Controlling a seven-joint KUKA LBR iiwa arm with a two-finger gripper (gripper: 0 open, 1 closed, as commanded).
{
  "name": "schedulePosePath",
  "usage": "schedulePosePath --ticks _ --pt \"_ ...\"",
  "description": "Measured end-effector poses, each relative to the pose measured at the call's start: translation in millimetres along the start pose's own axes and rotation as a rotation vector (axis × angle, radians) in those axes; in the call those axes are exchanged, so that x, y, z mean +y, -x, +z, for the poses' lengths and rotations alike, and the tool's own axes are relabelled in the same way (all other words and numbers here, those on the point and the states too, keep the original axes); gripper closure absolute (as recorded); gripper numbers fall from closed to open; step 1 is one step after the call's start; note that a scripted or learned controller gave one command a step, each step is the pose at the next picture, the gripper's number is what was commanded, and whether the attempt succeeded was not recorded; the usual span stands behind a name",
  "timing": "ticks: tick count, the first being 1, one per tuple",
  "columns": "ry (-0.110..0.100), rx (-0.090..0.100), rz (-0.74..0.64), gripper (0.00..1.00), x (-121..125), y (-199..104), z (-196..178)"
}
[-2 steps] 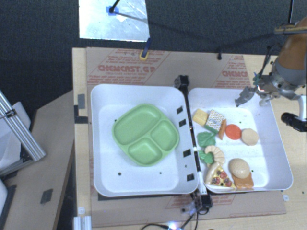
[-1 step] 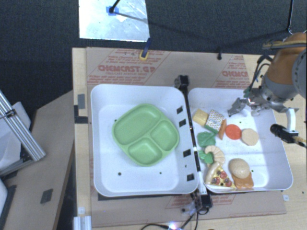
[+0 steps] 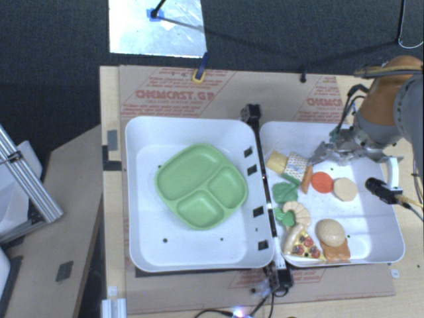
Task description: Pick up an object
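Two white bins side by side on a cardboard-covered bench. Left bin: one green plate, smooth plastic, rounded, three compartments. Right bin: a heap of toy food, about eight pieces. One yellowish wedge, speckled at one end. One small orange stick touching it. One flat red disc. One pale round biscuit just beside the disc. One green leaf shape. One pale ridged curl below the leaf. One pizza slice, triangular, dotted with toppings. One tan bread roll, domed, at the bin's front.

Gripper low over the right bin's back half, near the wedge and disc; open or closed cannot be told, nothing seen held.
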State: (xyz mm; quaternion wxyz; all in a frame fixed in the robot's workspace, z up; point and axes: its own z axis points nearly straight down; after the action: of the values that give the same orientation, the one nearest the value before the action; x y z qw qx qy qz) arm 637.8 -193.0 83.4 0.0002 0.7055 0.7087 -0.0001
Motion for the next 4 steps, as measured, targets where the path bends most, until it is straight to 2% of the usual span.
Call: schedulePosePath --ticks 1,3,4 --pt "0.006 -0.001 -0.001 1.00 2 0 -13" --pt "0.007 -0.002 0.001 1.00 -5 0 -116" --pt "0.005 -0.001 -0.001 1.00 -4 0 -143"
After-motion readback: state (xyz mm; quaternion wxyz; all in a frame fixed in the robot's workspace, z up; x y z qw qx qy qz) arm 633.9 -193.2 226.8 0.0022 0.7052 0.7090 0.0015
